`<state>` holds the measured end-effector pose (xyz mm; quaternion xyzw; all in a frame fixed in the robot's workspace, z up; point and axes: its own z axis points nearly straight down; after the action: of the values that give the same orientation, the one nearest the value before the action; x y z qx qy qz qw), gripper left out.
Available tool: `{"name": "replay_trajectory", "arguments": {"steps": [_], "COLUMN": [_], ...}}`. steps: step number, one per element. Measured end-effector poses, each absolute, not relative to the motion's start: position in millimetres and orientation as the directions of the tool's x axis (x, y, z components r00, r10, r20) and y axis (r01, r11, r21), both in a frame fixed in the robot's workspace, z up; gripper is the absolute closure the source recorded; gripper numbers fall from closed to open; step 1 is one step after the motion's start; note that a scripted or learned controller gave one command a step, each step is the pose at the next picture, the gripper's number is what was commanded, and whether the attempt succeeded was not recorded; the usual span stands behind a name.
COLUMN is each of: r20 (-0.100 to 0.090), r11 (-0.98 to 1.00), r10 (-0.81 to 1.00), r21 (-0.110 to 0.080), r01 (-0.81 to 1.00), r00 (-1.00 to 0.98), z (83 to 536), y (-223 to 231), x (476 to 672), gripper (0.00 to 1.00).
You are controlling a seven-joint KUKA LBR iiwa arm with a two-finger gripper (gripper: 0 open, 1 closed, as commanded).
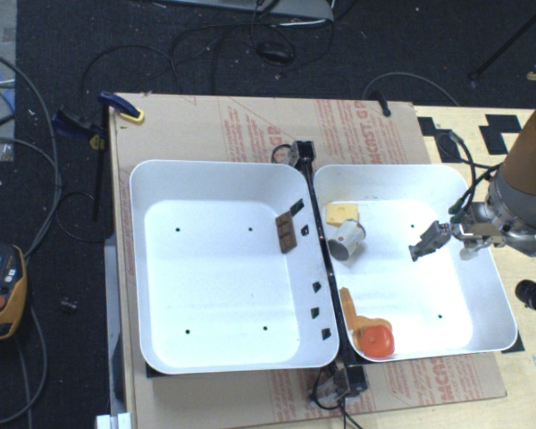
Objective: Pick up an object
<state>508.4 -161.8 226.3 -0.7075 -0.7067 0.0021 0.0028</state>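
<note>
Whether the jaws (426, 243) are open I cannot tell — they hang at right of frame over the right bin (482, 266), so steer left to the grey cylinder (347, 239) at centre, descending squarely over it.

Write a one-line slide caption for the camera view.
End effector poised over the right bin, which holds a yellow block, a grey cup and an orange toy.

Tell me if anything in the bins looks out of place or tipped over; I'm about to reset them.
One thing stands out: the small grey cup in the right bin lies on its side against the yellow block, near the divider. The orange object sits crowded into that bin's near corner. The brown piece rests against the left bin's right wall.
</note>
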Motion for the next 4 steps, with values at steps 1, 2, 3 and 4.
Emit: {"name": "replay_trajectory", "arguments": {"steps": [1,2,3,4], "r20": [0.0,0.001,0.001,0.001], "r11": [0.0,0.0,0.0,0.0], "r10": [1.0,1.0,1.0,1.0], "r21": [0.0,-0.004,-0.004,-0.005], "r01": [1.0,1.0,1.0,1.0], "r00": [0.0,0.0,0.0,0.0], "z": [229.4,185.9,143.2,90.6], "y": [-161.6,-159.4,-157.0,-156.6], "x": [509.8,504.5,506.0,504.8], "gripper": [0.0,0.0,0.0,0.0]}}
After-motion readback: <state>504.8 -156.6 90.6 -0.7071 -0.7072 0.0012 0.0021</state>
